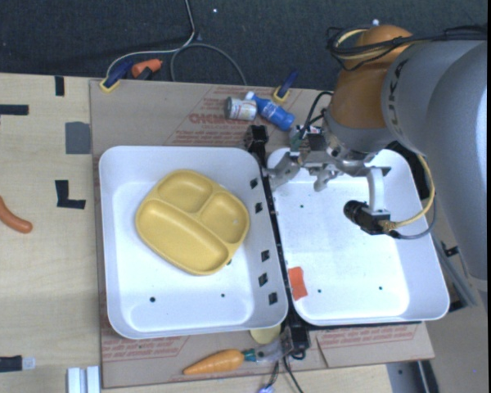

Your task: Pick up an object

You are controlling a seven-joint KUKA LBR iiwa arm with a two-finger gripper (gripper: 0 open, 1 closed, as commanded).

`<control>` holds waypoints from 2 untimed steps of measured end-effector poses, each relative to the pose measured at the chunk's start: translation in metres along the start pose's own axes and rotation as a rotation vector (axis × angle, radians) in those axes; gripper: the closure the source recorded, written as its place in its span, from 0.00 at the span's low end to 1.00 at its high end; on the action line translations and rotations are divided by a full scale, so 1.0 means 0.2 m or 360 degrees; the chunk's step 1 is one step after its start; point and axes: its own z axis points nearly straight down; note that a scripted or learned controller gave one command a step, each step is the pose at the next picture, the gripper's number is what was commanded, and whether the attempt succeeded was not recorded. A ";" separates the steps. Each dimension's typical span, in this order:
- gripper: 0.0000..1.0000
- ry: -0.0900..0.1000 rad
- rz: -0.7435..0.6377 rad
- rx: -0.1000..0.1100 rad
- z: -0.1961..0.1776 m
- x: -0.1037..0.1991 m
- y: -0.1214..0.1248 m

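The plate point(194, 219) is pale yellow, rounded and split into three compartments; it lies flat and turned at an angle in the middle of the left bin point(119, 301), nearer that bin's far edge than its near one, and nothing touches it. A small orange piece point(297, 282) sits in the right bin point(417, 297) against its left wall, toward the near left corner; it is too small to say what it is. The gripper point(301, 170) hangs over the far left corner of the right bin, close to the wall between the two bins, well apart from the plate and from the orange piece; whether it is spread or closed cannot be told, as the wrist and its cables cover it from above, and nothing can be seen in its grasp. The arm point(442, 97) is cut off at the right edge. Both bins rest on a cardboard sheet point(188, 121) on the bench point(33, 154). At the sheet's far edge lies a blue and white bottle point(260, 109), with two clamps, one orange and blue point(131, 70), one blue point(286, 84). A carrot point(215, 362) lies at the near edge, a sausage point(11, 214) by the bench's left edge. Counted: two bins, one plate, one orange piece, one bottle, two clamps, one carrot, one sausage
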 end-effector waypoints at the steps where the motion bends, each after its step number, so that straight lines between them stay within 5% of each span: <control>1: 0.00 -0.0006 0.0014 0.0020 0.03 -0.08 -0.29; 2: 0.00 -0.0009 0.0016 0.0005 0.55 -0.34 -0.15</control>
